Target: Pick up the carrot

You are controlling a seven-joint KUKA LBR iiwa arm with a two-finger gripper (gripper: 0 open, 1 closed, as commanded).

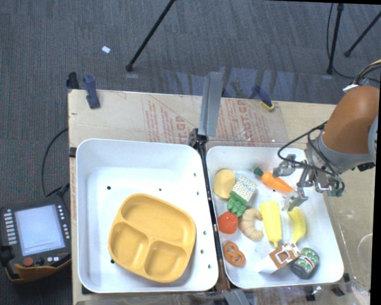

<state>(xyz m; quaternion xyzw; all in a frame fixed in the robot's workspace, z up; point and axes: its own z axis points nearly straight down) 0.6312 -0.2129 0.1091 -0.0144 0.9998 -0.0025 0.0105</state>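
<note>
The carrot (275, 182) is not yet picked up; it is lying in the right bin (335, 252). The gripper (298, 186) is seen just beside it, fingers apart, nothing held.

Two white bins (87, 175), one yellow tray (151, 237), one carrot (276, 182), one banana (297, 224), one pretzel (234, 253)

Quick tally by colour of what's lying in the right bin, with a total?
Yellow: 3 – potato, corn cob, banana
Orange: 1 – carrot
Red: 1 – tomato
Tan or brown: 2 – croissant, pretzel
Green and mixed: 3 – broccoli-like piece, small carton, can
Total: 10
</note>
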